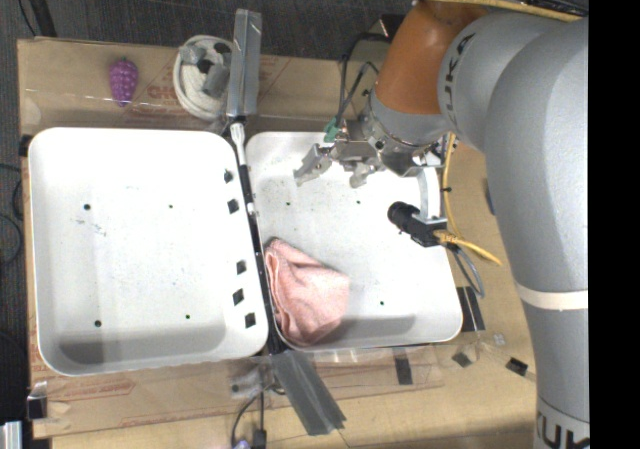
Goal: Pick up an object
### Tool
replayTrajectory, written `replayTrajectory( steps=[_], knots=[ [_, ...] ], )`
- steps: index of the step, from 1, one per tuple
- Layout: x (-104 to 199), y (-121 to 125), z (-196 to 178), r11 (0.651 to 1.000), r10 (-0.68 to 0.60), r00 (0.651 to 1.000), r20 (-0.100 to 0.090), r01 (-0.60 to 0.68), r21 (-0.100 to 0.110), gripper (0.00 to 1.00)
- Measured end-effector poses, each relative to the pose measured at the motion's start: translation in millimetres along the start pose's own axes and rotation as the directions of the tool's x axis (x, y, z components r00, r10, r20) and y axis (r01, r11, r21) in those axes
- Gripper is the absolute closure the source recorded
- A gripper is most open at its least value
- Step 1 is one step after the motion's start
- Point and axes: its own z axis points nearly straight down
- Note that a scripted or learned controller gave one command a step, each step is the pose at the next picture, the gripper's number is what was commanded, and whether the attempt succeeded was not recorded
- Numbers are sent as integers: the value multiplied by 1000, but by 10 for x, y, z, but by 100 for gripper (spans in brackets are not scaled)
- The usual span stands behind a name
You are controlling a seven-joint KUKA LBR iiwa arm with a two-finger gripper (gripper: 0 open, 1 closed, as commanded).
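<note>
The grey arm (520, 137) reaches in from 3 o'clock, its end effector (335, 165) spread wide, holding nothing, over the right bin (420, 322) near its 12 o'clock rim. "KUKA" lettering shows on the arm. A pink cloth (307, 290) lies against that bin's 7 o'clock edge; bare floor surrounds it.
</note>
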Motion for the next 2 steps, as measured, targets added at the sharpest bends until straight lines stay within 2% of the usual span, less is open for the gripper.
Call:
replayTrajectory(
  steps=[1, 2],
  knots=[
    [-159, -722, 315, 1000, 18, 1000, 0, -18, -1, 0],
    [-384, -776, 949, 996, -89, 996, 0, 89, -1, 0]
  ],
)
